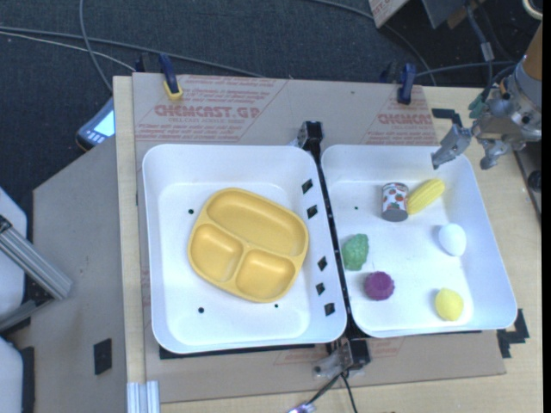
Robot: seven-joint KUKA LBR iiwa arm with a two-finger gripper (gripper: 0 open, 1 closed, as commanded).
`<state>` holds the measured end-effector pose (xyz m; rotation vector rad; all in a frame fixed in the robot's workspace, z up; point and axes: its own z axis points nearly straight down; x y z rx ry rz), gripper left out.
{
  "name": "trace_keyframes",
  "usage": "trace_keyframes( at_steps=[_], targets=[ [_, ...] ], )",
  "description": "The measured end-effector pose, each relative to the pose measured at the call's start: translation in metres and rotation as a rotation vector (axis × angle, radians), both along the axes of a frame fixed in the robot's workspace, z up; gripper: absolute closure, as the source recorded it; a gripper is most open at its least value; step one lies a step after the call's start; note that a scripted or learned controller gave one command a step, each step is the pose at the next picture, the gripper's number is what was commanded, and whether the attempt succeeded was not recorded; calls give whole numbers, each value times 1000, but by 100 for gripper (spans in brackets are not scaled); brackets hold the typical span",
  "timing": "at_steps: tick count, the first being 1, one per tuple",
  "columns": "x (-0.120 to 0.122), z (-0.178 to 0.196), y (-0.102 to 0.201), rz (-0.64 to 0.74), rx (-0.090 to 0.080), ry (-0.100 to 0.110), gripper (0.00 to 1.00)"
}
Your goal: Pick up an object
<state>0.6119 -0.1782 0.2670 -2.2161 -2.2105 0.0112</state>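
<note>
Jaws: wide open with nothing between them, up over the back right corner of the right bin [482,321].
Corn [425,195]: nearest the jaws, touching a small can [394,202].
Other toys: white egg [451,239], green lump [355,249], purple ball [379,285], lemon [448,304].
Left bin [164,231]: held a yellow tray [248,243].

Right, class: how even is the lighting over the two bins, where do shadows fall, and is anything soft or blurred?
Camera view: light is even and diffuse over both bins; the yellow tray casts a faint shadow on the left bin; no harsh glare on the right bin; the corn and can look slightly soft; the pincer at the right bin's top corner is a little blurred.
</note>
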Motion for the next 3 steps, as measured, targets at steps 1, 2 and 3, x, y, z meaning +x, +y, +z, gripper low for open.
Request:
trace_keyframes(
  at_steps=[1, 2, 3],
  targets=[
    [2, 8, 1, 3, -3, -13, 0],
    [0, -55, -1, 2, -1, -6, 0],
    [-2, -100, 6, 3, -1, -7, 0]
  ],
)
